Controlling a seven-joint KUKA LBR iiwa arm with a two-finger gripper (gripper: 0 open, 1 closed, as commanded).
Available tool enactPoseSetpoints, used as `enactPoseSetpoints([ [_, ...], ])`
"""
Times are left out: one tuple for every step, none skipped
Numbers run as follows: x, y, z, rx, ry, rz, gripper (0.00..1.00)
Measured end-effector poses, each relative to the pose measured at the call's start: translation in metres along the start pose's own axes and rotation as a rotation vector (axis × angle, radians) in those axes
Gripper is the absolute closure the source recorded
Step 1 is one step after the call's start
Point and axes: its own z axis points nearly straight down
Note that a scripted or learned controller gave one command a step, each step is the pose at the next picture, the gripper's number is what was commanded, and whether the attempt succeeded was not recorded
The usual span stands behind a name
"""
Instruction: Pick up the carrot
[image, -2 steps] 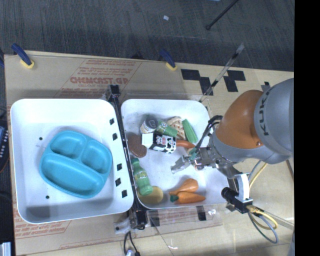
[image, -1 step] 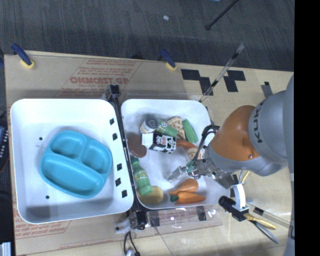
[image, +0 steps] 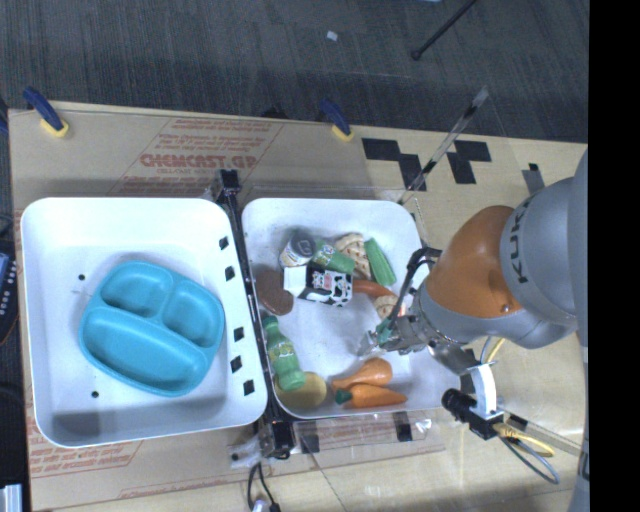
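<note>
Two orange carrots lie near the front edge of the right bin (image: 262, 220). One carrot (image: 364, 373) is short and stubby. The other carrot (image: 376, 397), just in front of it, is longer, with a green top at its left end. A third orange piece (image: 372, 290) lies further back beside a black-and-white carton (image: 328, 284). My gripper (image: 380, 338) hangs low over the bin floor, just behind the stubby carrot and a little right of it. I see nothing in its grasp. The grey wrist and orange band (image: 475, 275) cover the bin's right side.
The right bin also holds a can (image: 298, 248), a green vegetable (image: 379, 259), a brown disc (image: 273, 292), a green bottle (image: 283, 358) and a yellowish fruit (image: 308, 388). The left bin (image: 40, 330) holds a blue divided tray (image: 152, 327).
</note>
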Motion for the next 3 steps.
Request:
enactPoseSetpoints([
  [0.050,0.006,-0.134,-0.010,-0.002,0.220,1.00],
  [0.050,0.005,-0.132,-0.005,-0.002,0.222,0.00],
  [0.072,0.010,0.009,-0.012,-0.010,-0.024,0.00],
])
